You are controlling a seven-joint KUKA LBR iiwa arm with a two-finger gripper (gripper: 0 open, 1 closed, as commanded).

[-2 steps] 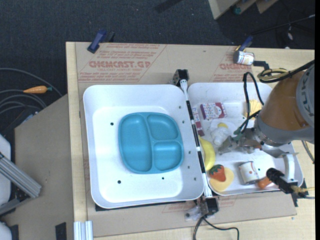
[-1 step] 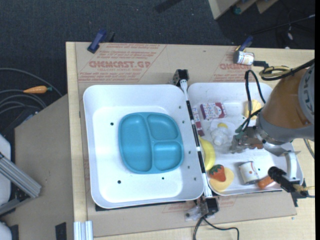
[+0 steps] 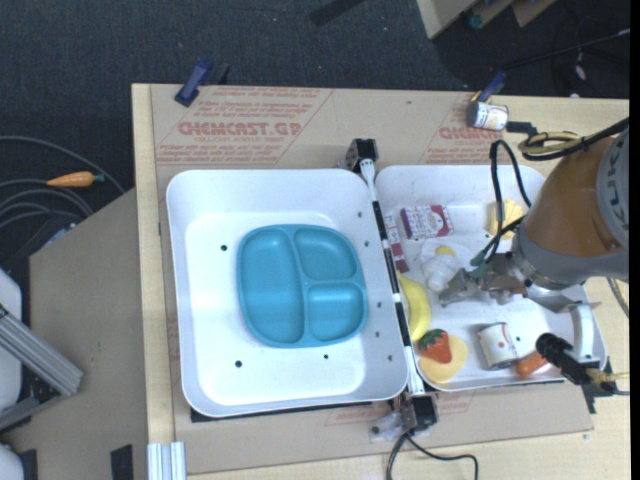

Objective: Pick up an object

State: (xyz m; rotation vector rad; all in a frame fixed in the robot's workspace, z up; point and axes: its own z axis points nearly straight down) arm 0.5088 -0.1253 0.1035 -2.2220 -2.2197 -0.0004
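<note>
Jaws [image 3: 462,286] hover just right of the banana [image 3: 418,306], untouched

Wooden bench [image 3: 270,123] (printed lettering on top), two white bins [image 3: 200,228] side by side

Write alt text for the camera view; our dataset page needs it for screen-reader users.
A grey robot arm reaches from the right into the right white bin, its pincer low among small items, including a banana. The left white bin holds a blue divided plate.
</note>
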